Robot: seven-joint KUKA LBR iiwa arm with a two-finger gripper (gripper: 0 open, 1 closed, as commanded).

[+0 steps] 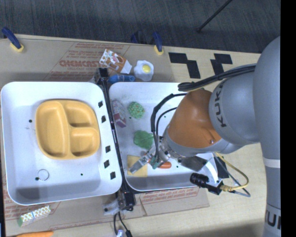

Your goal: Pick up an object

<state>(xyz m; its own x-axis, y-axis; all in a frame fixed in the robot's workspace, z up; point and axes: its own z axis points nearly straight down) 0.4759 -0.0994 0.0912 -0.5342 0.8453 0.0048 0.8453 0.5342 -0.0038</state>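
Right bin — end effector half-hidden

Arm is reaching in from the right of the camera view, its grey upper link filling that side and bending down toward the lower middle. The orange band is sitting just above the wrist, facing the camera. Black cables are looping along the band's left edge and trailing off below the wrist to the right. The claw is hanging low at the arm's leftmost tip, pointing down and left. Its fingers are too small and cluttered to read.
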